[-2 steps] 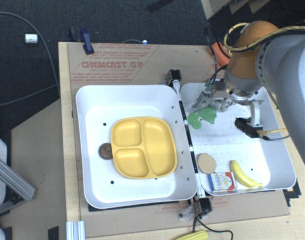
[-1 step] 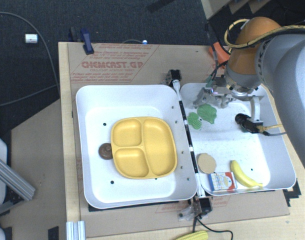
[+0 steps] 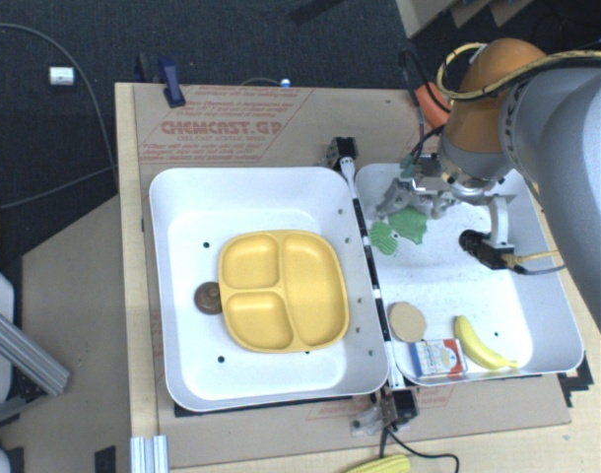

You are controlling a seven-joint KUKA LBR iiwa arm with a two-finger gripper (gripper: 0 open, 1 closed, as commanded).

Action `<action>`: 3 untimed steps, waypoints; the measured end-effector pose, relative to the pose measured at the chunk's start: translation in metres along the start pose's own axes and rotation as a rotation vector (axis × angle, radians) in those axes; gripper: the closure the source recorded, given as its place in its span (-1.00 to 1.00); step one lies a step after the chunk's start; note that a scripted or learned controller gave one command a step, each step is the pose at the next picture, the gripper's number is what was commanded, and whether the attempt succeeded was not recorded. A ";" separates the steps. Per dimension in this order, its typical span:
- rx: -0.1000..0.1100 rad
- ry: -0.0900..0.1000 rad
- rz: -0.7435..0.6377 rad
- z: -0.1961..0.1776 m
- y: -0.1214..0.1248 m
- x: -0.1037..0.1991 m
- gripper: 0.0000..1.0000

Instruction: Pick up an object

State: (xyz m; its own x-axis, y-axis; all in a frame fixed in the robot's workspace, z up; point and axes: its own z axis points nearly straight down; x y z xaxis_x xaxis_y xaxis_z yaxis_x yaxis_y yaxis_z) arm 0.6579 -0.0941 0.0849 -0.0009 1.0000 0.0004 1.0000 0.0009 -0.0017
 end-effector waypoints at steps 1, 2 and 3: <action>-0.003 0.000 0.000 -0.011 0.001 0.000 1.00; -0.002 0.000 0.000 -0.010 0.001 0.000 -1.00; -0.004 0.000 0.000 0.000 0.009 -0.006 -1.00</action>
